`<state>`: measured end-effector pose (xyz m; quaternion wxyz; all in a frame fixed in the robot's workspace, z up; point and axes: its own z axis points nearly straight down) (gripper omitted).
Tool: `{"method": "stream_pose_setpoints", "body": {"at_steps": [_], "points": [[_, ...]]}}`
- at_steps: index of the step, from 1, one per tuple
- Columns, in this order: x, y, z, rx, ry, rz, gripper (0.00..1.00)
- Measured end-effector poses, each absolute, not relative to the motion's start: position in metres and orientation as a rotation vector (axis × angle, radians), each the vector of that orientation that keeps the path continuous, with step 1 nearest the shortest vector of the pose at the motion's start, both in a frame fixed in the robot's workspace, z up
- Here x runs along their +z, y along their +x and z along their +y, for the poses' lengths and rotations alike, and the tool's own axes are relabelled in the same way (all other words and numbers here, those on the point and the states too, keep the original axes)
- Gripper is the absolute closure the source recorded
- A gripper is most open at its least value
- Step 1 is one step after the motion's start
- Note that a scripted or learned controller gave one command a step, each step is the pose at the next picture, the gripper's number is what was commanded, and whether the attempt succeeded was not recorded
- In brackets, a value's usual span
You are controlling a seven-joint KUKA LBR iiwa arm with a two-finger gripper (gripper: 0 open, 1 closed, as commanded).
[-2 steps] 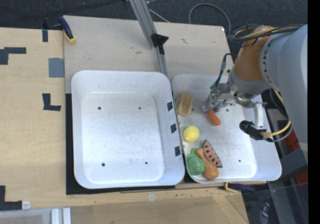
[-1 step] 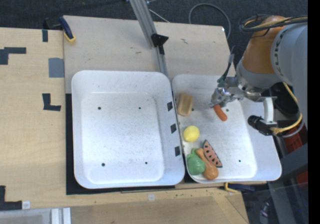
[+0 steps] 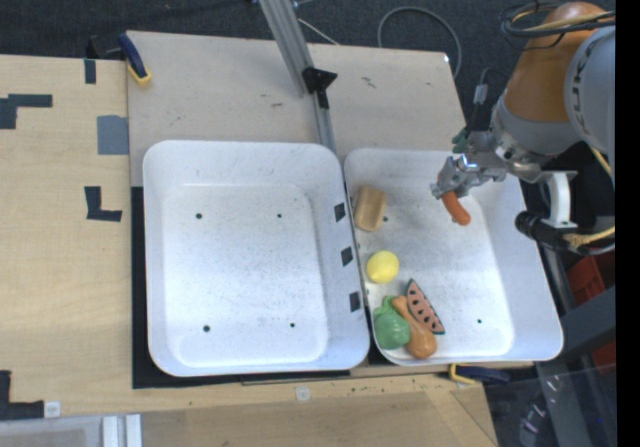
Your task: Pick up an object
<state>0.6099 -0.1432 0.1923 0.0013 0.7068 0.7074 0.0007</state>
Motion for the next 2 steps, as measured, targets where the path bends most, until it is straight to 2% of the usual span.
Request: {"method": "stream_pose_setpoints", "body": {"at_steps": [1,2], "points": [[0.236,0.610,-0.148,0.002,2.218,2.221,1.00],[0.242,0.601,-0.087,0.000,2.215,2.231,1.00]]}}
